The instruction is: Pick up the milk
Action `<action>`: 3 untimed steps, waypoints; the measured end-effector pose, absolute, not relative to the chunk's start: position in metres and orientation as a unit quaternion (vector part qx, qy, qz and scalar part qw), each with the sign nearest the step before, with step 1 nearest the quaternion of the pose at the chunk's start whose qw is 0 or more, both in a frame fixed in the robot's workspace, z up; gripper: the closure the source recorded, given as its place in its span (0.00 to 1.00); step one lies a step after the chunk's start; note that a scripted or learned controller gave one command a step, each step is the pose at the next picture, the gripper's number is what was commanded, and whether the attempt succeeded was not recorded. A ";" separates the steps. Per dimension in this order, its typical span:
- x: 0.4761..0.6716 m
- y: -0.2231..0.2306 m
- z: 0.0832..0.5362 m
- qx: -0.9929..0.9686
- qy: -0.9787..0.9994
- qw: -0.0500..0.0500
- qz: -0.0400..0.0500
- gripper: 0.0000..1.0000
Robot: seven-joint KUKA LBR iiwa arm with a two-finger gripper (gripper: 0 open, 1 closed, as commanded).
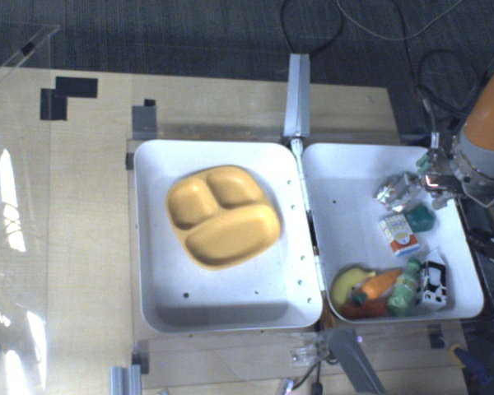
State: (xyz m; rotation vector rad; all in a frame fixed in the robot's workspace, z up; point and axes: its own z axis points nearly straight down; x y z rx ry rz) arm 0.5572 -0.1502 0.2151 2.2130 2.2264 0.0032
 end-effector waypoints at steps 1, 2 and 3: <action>0.514 -0.105 0.201 0.643 0.766 0.002 0.001 0.00; 0.488 -0.164 0.159 0.668 0.744 0.002 0.001 0.00; 0.491 -0.204 0.089 0.554 0.832 0.006 0.002 0.00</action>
